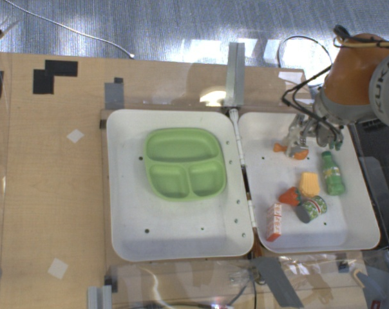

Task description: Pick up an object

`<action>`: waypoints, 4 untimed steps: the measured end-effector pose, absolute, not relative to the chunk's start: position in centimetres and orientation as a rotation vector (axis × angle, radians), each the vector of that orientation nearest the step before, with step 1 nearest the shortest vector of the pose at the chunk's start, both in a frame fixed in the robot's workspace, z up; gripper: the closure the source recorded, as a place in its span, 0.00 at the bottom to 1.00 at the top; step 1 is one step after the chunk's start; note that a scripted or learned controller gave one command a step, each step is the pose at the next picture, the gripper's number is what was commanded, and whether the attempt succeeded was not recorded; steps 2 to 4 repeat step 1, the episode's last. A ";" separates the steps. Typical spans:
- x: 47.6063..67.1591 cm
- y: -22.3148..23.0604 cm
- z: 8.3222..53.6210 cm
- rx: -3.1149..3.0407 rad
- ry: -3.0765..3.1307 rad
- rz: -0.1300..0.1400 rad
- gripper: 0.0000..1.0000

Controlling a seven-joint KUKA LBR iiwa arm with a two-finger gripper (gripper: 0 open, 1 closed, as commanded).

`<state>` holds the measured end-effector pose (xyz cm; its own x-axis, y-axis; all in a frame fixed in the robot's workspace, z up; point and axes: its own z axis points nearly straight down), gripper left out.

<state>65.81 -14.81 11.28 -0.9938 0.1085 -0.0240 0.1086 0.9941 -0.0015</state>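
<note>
The arm's two-finger tool (300,141) is low in the right shallow white bin (265,131), near its far edge, directly over a small orange plastic piece (296,151). Whether it is open or closed I cannot tell. The grasp should centre on that piece and close squarely before lifting straight up, clear of the green plastic bottle (332,172) just beside it.

I log: green tray (183,164); white bins (127,227); green bottle (332,172); yellow block (309,184); orange carrot (294,150); red-white carton (274,221).
</note>
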 end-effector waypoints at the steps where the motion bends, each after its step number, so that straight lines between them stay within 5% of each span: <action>1: 65.3 -4.4 25.0 0.006 3.116 0.004 1.00; 4: 65.3 -4.4 25.0 0.006 3.116 0.004 1.00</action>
